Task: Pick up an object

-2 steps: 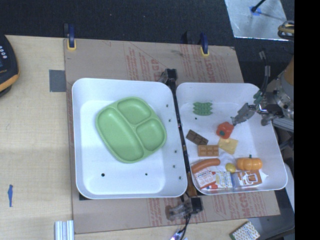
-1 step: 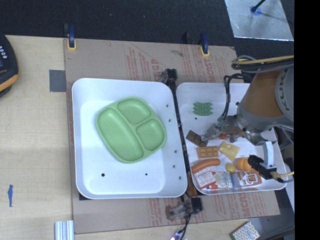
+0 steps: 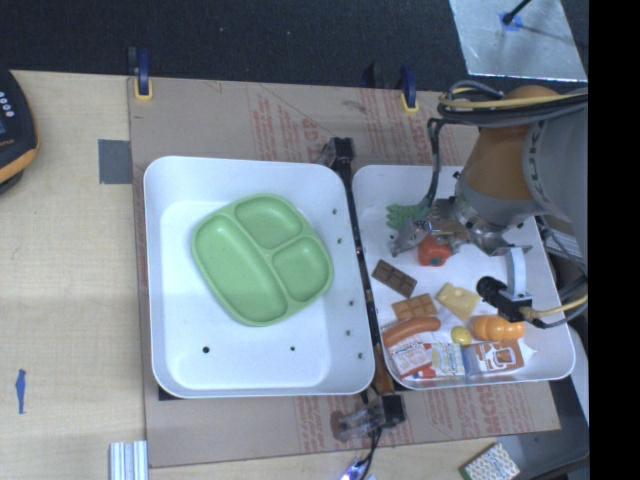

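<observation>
In the right bin [image 3: 560, 363], the arm [image 3: 520, 163] reaches low over the back half, its grey body and orange band covering much of the far corner. The gripper [image 3: 432, 236] sits down among the toys, just above a small red piece [image 3: 434, 253] and beside a green leafy one [image 3: 404, 214]. Whether it is open or closed cannot be told from this angle, since the wrist hides the tip; nothing can be seen held.

The task names no particular object, so any piece in this bin would serve. The red piece looks like the likely target, judging from how the gripper stands right against it. The rest lie toward the near side: a brown bar [image 3: 393, 278], a yellow wedge [image 3: 458, 299], a sausage [image 3: 411, 328], an orange piece [image 3: 497, 328] and a flat packet [image 3: 450, 360]. They crowd one another, which is probably why the arm comes in where the pieces stand a little more apart.

The left bin [image 3: 170, 268] holds a green divided plate [image 3: 262, 258], lying flat near the middle and well apart from the arm. It plays no part for now.

The pick seems to be at the approach or closing step. The neighbouring green piece could be nudged or caught along with the red one.
</observation>
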Robot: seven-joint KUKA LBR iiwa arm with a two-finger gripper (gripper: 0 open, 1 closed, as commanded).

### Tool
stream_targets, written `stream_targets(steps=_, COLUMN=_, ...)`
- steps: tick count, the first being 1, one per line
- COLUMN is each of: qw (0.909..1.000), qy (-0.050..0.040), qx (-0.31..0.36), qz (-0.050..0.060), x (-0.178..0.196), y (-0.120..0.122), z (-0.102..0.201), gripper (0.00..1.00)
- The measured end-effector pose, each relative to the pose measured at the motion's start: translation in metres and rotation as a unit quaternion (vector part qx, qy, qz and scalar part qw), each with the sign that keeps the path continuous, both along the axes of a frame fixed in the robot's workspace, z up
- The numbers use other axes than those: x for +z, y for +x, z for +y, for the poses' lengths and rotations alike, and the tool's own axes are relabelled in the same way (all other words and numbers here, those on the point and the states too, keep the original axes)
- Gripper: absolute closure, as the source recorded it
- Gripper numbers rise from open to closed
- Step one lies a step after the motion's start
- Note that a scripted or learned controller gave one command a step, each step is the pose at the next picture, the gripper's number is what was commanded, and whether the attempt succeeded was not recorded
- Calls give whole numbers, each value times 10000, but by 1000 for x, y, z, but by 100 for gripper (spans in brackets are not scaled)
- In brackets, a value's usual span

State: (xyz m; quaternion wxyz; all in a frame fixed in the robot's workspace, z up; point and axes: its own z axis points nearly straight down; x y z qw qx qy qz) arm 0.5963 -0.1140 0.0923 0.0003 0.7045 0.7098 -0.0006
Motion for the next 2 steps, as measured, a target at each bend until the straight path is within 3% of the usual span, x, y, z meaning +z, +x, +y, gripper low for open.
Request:
stream_targets(steps=1, qw=10000, qy=0, qx=1, qz=17, x=11, y=-1, z=-1, gripper=100)
stream_targets(steps=2, qw=10000, qy=12, qx=13, qz=-37, x=105, y=42, z=69, gripper=100)
